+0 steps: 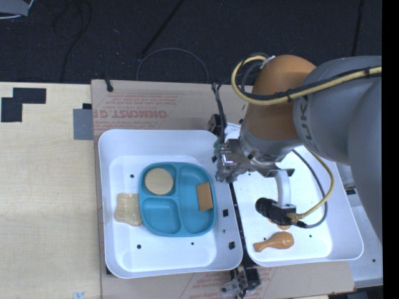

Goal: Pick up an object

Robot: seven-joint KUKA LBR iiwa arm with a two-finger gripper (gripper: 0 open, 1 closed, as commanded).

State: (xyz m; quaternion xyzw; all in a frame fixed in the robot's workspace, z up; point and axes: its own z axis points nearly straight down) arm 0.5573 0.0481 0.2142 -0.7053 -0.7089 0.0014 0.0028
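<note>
A drumstick-shaped toy lies unlifted at six o'clock in the right bin; the tool hovers at the bin's ten o'clock, its grip impossible to tell. The pick remains undone.

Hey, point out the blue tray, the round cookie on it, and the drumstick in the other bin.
blue tray point(163, 220): camera view, bare lower-left compartment.
round cookie point(158, 180): camera view, middle of its top.
drumstick point(280, 241): camera view, its thick end.

Upside-down red print on cardboard, unreadable
</note>
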